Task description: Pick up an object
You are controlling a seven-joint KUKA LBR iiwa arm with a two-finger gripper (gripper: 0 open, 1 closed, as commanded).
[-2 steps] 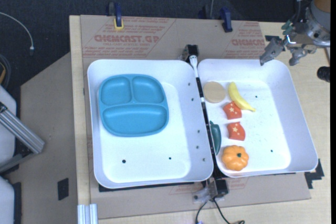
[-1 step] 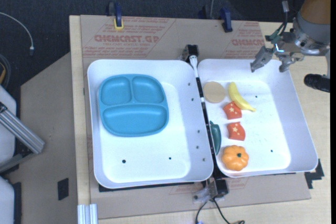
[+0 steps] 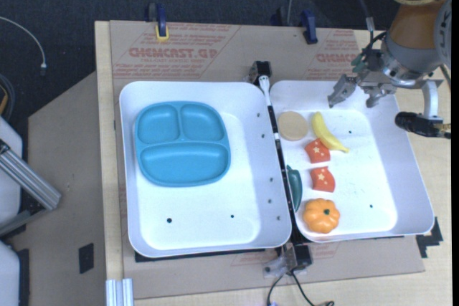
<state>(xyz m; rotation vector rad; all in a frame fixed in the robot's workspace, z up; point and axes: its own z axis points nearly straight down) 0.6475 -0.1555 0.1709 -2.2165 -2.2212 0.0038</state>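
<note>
— Camera view from above shows the pincer (image 3: 356, 91) hanging over the far corner of the right bin (image 3: 387, 175), with the two fingers spread wide and nothing between them. Do you see it too?

— Yes. It is well apart from the toys. They all lie along the left side of that bin: a round tan disc (image 3: 292, 125), a banana (image 3: 326, 132) just beside it, then two red pieces (image 3: 320, 165), and an orange pumpkin (image 3: 320, 216) at the near end.

— So which one will it take?

— I cannot say. The task says only an object. My worry is that they lie close together. If the pincer comes down on the banana, one finger could land on the disc or on the upper red piece and push it away.

— And the dark green thing (image 3: 294, 186) at the wall?

— It leans against the divider between the bins. I think a finger has no room on that side, so it could hit the wall.

— The pumpkin looks easier?

— Maybe, but it is round and could slip out when the fingers close. The blue plate (image 3: 183, 143) in the left bin (image 3: 143, 211) is flat and wide, I judge it hard to grip at all.
</note>
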